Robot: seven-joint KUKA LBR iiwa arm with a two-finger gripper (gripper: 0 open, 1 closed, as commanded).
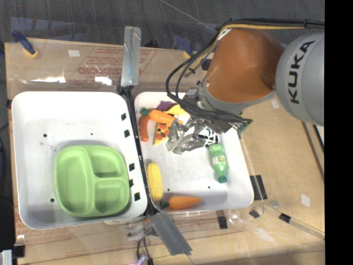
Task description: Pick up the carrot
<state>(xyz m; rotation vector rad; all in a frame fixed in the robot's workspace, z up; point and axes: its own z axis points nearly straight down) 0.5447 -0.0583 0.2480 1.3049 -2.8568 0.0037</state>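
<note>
Gripper (185, 138) hangs low in the right bin (237, 195), over the clutter at its back-left; can't tell how far the fingers are spread, and nothing is visibly caught between them. Carrot (182, 202) lies at the bin's front wall, well apart from the gripper, tip pointing right, stem end just beside the corn (154, 181). Main risk: a second orange piece (161, 116) sits in the back pile near the gripper and looks carrot-like, so a grab there would likely take the wrong item or snag the neighbours: sausage (144, 127), a purple piece (165, 105), a yellow piece (177, 110). Second risk: the carrot hugs the front wall and the corn, so a finger may hit the rim or push the corn, and the carrot could roll away. Green bottle (218, 161) lies right of the gripper and could get knocked. Left bin (33, 115) has a green tray (92, 179), nothing in its sections.
</note>
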